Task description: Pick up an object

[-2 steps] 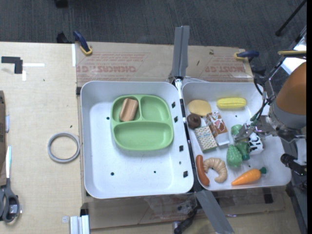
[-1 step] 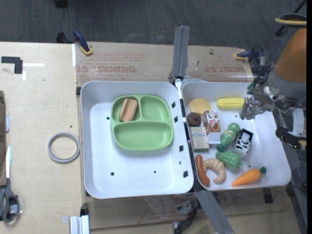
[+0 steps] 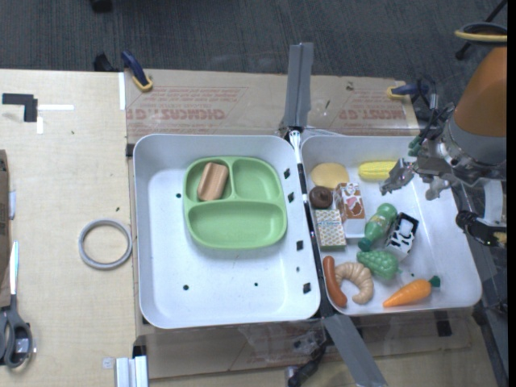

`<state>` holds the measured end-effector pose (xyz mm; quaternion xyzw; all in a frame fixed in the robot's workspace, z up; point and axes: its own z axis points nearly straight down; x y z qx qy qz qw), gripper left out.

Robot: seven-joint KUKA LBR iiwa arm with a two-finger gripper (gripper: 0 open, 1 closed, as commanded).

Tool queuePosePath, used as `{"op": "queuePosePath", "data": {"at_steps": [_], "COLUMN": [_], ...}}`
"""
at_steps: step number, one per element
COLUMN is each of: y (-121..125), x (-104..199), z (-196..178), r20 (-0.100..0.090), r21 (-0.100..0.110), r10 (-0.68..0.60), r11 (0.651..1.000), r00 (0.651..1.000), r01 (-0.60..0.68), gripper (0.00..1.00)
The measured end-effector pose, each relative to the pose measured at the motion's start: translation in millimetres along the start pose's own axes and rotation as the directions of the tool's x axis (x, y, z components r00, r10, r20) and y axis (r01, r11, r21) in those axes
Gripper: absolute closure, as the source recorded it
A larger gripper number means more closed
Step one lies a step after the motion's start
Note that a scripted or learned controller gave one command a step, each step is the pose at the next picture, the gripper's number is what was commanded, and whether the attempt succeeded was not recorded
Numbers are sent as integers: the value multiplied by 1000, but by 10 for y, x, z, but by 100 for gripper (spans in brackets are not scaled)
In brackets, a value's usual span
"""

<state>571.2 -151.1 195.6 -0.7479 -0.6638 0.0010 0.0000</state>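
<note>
The robot's metal two-finger hand hovers over the upper right part of the right shallow white bin, nothing between its fingers; whether they are spread or pressed together cannot be told from this slant. It sits above the toy pile because the candidates for picking crowd there: a yellow plastic corn cob just left of the hand, a green toy bottle, an orange plastic carrot, a tan croissant. The left white bin holds a green divided plate bearing a brown bread roll, apparently a drop spot.
</note>
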Motion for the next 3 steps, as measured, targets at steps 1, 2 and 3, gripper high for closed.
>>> {"op": "queuePosePath", "data": {"at_steps": [1,2,3], "y": [259,-112,-8], "x": [431,482,-538], "z": [735,520,553], "r20": [0,-1,1], "r21": [-6,-1,-1], "r10": [-108,-316,-481], "r11": [994,949,877], "r00": [994,949,877], "r01": [108,316,481], "gripper": [0,0,0]}}
